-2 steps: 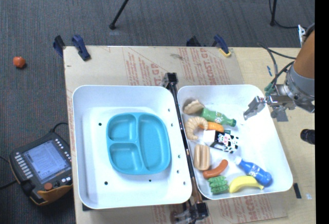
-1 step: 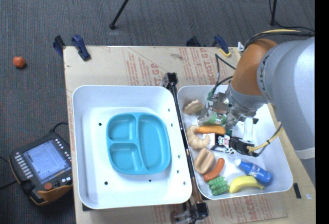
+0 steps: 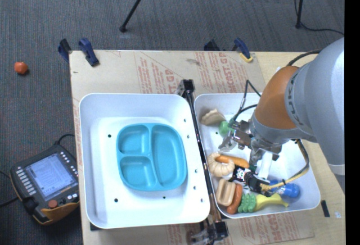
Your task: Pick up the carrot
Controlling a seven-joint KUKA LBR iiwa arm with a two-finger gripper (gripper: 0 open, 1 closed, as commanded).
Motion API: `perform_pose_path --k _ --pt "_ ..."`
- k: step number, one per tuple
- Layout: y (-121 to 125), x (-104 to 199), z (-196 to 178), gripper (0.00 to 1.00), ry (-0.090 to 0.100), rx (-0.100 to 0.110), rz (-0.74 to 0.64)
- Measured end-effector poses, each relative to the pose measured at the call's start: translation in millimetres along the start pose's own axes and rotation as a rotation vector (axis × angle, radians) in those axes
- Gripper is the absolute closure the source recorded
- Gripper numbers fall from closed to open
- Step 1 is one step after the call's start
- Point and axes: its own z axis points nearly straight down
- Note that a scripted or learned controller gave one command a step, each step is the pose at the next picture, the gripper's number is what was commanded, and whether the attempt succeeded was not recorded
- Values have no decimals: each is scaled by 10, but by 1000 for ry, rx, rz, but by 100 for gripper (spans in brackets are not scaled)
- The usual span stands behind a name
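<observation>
At the far left we see a small orange ball point(image 3: 21, 67) on the carpet and a control pad point(image 3: 45, 181) below it, both well clear of the bench. Next comes the left bin point(image 3: 90, 126), holding a blue divided plate point(image 3: 152, 155) at its centre with bare white floor all around it.

In the right bin point(image 3: 312, 193) the toys crowd the lower left. The carrot point(image 3: 232, 160) lies nearly flat, its tip toward three o'clock, resting on top of a tan pumpkin-shaped toy point(image 3: 220, 167). A hot dog point(image 3: 229, 192) sits at six o'clock from it, a pale shell-like piece point(image 3: 213, 117) at eleven o'clock, and a yellow and blue toy point(image 3: 278, 192) at four o'clock.

The gripper point(image 3: 251, 155) hangs just beside the carrot, at about two o'clock from it. We cannot tell how the claw stands; cables and the wrist hide it, and nothing shows between it.

We judge the risk to be the crowding: closing here could catch the pumpkin toy, or nudge the carrot off its perch into the pile. The bin's dividing wall at nine o'clock leaves little room that way. Open floor lies toward three o'clock and twelve o'clock, so lifting straight up looks safest.
</observation>
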Motion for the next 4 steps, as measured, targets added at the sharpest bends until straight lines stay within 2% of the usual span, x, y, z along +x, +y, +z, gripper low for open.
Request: perform_pose_path --k 1,3,4 --pt "-252 -102 -1 0 0 -2 -452" --pt "-251 -105 0 0 0 -2 -450" --pt "-322 -88 -2 0 1 -2 -610"
